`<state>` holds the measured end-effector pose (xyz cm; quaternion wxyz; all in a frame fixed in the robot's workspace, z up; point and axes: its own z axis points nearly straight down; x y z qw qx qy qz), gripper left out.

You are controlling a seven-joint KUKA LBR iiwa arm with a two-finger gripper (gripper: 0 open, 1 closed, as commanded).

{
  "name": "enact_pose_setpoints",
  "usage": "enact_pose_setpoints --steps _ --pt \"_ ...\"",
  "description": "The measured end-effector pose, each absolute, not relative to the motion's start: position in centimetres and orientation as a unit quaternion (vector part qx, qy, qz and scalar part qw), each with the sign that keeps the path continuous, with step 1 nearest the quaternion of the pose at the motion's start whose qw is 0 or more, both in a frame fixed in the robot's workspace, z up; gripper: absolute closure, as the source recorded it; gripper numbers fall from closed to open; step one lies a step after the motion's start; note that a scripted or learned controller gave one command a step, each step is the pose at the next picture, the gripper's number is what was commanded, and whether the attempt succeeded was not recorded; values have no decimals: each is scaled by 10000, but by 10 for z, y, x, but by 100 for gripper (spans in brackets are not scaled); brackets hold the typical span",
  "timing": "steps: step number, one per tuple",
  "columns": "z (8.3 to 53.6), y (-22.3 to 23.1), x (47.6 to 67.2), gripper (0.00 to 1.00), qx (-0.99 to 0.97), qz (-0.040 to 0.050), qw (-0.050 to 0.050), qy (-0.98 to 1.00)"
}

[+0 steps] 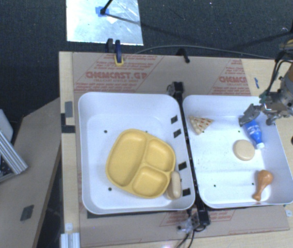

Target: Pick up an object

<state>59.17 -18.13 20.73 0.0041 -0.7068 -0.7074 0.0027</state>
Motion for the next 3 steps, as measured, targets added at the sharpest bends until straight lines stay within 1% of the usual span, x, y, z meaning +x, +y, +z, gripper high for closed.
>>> enact_pose_setpoints --steps 1,2,3 --pt "214 -181 594 0 -7059 -4 -7 -7083" --pt "169 -183 602 0 -7061 3 2 -7081" --pt "106 -181 602 0 -7063 7 11 -7080"
